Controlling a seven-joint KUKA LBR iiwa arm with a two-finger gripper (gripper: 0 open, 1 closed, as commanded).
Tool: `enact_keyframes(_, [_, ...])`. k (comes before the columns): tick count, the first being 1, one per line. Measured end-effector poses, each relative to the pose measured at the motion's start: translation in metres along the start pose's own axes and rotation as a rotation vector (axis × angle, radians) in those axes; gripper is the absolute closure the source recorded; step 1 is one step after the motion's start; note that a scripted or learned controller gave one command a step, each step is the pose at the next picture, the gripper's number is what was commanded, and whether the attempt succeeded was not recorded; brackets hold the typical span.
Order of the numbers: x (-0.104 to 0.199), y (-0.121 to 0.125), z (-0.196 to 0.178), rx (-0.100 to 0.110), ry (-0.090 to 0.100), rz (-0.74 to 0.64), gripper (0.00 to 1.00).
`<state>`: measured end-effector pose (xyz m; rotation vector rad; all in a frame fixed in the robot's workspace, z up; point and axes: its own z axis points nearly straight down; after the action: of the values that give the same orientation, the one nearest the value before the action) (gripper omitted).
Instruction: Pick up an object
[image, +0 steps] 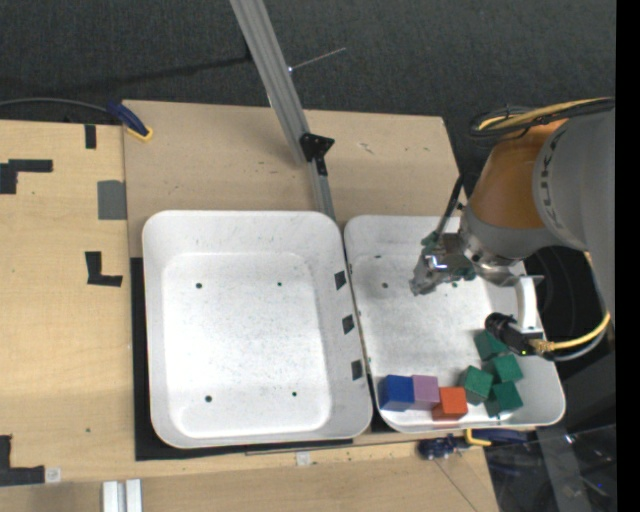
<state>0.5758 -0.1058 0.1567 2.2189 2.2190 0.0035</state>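
the bench (250, 150) is a tan board on a dark floor, with black tape marks along its left side and a grey patch near them. a grey metal pole (282, 85) slants down from the top edge and ends at a black clamp just above the gap between the bins.

the left bin (160, 300) is the larger of the two, white and shallow, speckled with fine dark marks.

the arm (560, 190) enters from the right, grey with its orange band above the wrist, and reaches over the upper half of the right bin (400, 320).

the gripper (432, 275) hangs above the bare floor of the right bin, in its upper middle part. nothing is visible between its fingers; whether the jaws stand open or closed cannot be told from this angle.

the objects for picking lie clustered along the near edge and lower right corner of the right bin, well apart from the gripper. a group of green blocks (497, 372) is piled in the lower right corner. to their left, in a row against the near wall, sit an orange block (452, 402), a purple block (426, 389) and a blue block (397, 391), each touching or just beside its neighbour.

a yellow cable (575, 340) loops at the right, beside the bin.
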Motion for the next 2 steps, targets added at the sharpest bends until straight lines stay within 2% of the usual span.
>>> enact_keyframes(1, [-0.003,0.011,-0.05,-0.001,0.0,-0.001,1.0])
enact_keyframes(2, [-0.01,0.006,-0.108,-0.002,-0.001,-0.001,1.0])
